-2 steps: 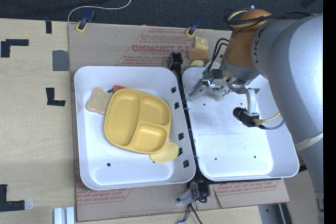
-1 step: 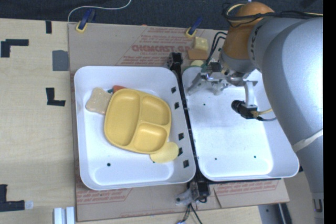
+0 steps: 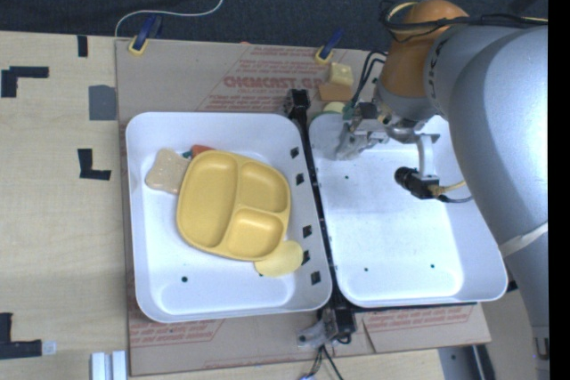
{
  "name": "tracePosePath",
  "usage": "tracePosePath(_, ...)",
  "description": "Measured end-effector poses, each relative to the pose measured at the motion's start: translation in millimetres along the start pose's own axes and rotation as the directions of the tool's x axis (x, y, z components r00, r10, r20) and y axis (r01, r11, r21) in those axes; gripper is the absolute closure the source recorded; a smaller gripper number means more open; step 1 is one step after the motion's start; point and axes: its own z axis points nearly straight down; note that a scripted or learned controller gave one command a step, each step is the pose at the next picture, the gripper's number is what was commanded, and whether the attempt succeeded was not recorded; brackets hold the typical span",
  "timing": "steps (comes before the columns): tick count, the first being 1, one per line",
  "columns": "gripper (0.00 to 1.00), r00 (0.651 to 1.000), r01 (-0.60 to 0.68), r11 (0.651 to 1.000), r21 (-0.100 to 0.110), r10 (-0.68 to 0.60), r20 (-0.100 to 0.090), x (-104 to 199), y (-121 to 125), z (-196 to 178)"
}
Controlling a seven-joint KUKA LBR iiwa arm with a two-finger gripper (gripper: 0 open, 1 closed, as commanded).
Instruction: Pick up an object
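In the left bin [image 3: 151, 280] lies a yellow divided plate [image 3: 233, 205]. A beige bone-shaped piece [image 3: 164, 171] sits at the plate's upper left. A pale yellow piece [image 3: 280, 260] rests against its lower right edge. A bit of red and green [image 3: 199, 150] peeks out from behind the plate's top. My gripper [image 3: 354, 138] hangs low over the far left corner of the right bin [image 3: 401, 271], below the orange band [image 3: 411, 58]. I see nothing in its grasp.
A tan block [image 3: 337, 87] and a small pale item [image 3: 333, 109] sit just past the right bin's far left corner. A black divider [image 3: 307, 182] runs between the bins. The grey arm [image 3: 503, 120] covers the right bin's right side. A black fitting [image 3: 415, 181] hangs over the right bin.
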Motion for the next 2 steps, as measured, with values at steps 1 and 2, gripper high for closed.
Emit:
tracePosePath(1, 0.0, 1.0, 0.0, 1.0, 0.001, 0.0, 0.0, 0.0, -0.2, 0.5)
tracePosePath(2, 0.0, 1.0, -0.006, 1.0, -0.007, 0.006, 0.003, -66.4, 2.3, -61.0)
